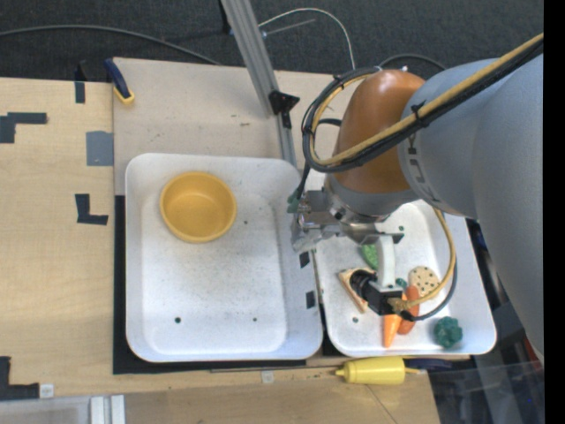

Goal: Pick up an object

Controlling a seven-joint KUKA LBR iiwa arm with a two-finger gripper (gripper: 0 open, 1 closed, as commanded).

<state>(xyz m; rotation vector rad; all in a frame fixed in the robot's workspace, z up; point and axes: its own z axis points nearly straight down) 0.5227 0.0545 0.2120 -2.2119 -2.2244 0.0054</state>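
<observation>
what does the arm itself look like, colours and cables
The arm is a thick, smooth, rounded grey tube. Above the wrist sits a glossy orange band, dome-like from this view. Black cables loop around the band, and a thin yellow cable runs along the grey link. No markings are legible.

You have a yellow bowl [198,206] standing upright in the far part of the left bin [221,321], well apart from everything else. In the right bin [468,281] the small pieces cluster together: an orange carrot [390,330] with its tip toward the front rim, a dark green lump [448,330] near it, a tan speckled cookie [424,280] behind them, a pale wedge [350,288] with an orange edge, and a light green piece [371,255] farther back.
</observation>
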